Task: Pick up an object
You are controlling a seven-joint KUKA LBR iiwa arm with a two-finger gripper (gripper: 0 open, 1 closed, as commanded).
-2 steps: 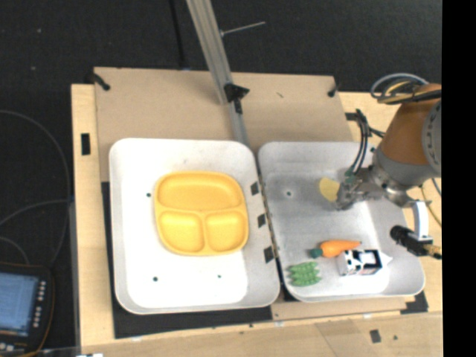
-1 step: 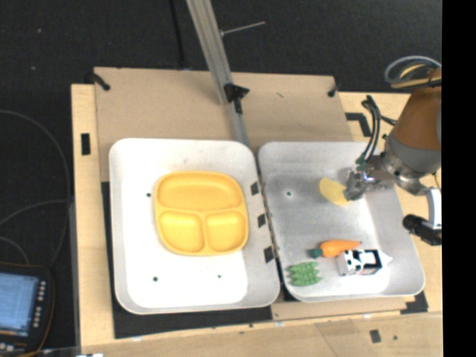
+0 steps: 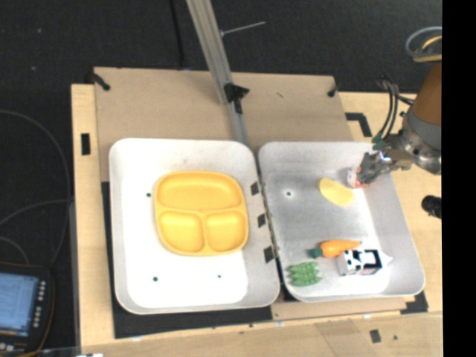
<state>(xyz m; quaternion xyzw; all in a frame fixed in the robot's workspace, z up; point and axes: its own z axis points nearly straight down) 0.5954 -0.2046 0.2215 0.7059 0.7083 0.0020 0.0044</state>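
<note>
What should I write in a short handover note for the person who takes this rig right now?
Gripper: low at the right bin's upper right side, beside the yellow piece; whether it is open or shut cannot be judged, and nothing is seen held.
Things: yellow piece, carrot, black-and-white toy and green toy all lie in the right bin. The yellow divided tray lies in the left bin.
Done: no object lifted.
Left: grasp one object and lift it.

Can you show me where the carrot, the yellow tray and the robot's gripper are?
carrot (image 3: 341, 247): camera view, on its orange body.
yellow tray (image 3: 199, 192): camera view, on its big top compartment.
gripper (image 3: 363, 175): camera view, at its fingertips.
</note>
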